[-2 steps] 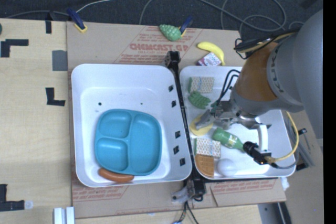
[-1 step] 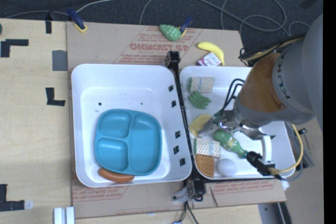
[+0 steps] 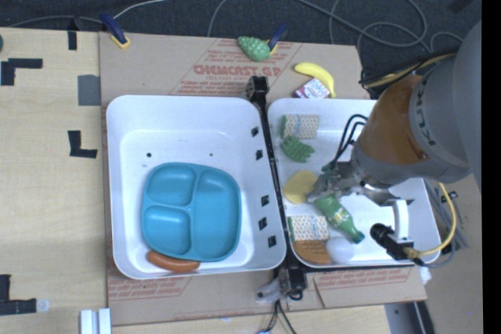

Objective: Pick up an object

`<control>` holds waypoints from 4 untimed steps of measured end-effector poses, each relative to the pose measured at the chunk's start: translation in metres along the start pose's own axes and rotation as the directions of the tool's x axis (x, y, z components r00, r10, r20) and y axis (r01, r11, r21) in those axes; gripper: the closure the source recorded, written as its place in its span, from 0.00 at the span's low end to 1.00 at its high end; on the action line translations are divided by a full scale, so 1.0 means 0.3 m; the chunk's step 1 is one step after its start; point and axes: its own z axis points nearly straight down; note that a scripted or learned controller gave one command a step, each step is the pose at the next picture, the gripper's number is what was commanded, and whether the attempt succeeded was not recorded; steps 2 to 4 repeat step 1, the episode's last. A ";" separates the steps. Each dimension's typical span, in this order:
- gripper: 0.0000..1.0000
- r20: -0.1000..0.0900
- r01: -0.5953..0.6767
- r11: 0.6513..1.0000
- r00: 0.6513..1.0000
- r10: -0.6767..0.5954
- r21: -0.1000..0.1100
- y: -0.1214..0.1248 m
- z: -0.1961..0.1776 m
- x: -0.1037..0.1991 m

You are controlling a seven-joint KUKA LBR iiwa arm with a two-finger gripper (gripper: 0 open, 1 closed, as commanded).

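The left bin (image 3: 125,129) holds a blue plate (image 3: 190,211) with three parts. An orange sausage (image 3: 172,262) lies by the plate's front edge. In the right bin (image 3: 344,109) a round yellow piece (image 3: 297,185) sits near the left wall, with a cracker (image 3: 309,227) in front of it. The fingers (image 3: 329,188) hang just above a green bottle (image 3: 340,217) in the middle of that bin. I cannot tell if they are open or closed. A banana (image 3: 315,74) lies on the counter (image 3: 47,168) behind the bins.
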 end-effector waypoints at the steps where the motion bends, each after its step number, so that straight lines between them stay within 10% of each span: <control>1: 1.00 -0.006 0.003 1.000 1.000 -0.003 0.008 0.045 -0.294 0.260; 4: 1.00 -0.006 0.003 1.000 1.000 -0.003 0.008 0.045 -0.294 0.260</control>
